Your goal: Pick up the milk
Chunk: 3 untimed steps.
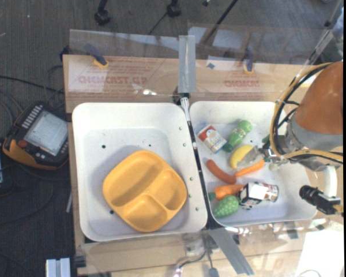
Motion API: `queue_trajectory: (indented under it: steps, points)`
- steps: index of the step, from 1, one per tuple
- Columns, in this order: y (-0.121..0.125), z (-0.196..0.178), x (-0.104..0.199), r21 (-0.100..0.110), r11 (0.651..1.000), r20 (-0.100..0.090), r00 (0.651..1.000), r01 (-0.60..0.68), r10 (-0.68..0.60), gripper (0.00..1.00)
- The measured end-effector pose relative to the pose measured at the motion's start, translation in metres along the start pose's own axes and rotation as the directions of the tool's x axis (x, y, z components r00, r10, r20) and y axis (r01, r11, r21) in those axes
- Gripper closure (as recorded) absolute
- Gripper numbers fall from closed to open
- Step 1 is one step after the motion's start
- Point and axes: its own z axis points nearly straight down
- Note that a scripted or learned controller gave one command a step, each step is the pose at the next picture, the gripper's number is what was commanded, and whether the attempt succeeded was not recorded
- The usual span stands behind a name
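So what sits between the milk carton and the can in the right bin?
In the camera view, a red sausage and an orange carrot lie between the milk carton and the can.

A robotics lab: teach pendant [40, 136], floor cables [23, 85], bench bins [86, 154].

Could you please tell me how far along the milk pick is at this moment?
Nothing looks done yet: the milk lies in the right bin, untouched. The arm is over that bin's right side, apart from the carton. Reaching, grasping and lifting all remain.

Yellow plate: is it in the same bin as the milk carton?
No: the yellow plate lies in the left bin, the milk carton in the right bin.
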Motion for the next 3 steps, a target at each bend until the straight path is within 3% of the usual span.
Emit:
queue_trajectory:
  steps: [1,2,3]
  points:
    - [0.048,0.11,0.025,-0.007,0.993,0.002,0.993,0.115,-0.115,0.0]
    - [0.092,0.114,0.042,-0.016,0.997,0.005,0.997,-0.075,0.075,0.0]
    - [0.149,0.114,0.042,-0.017,0.991,0.004,0.991,-0.134,0.134,0.0]
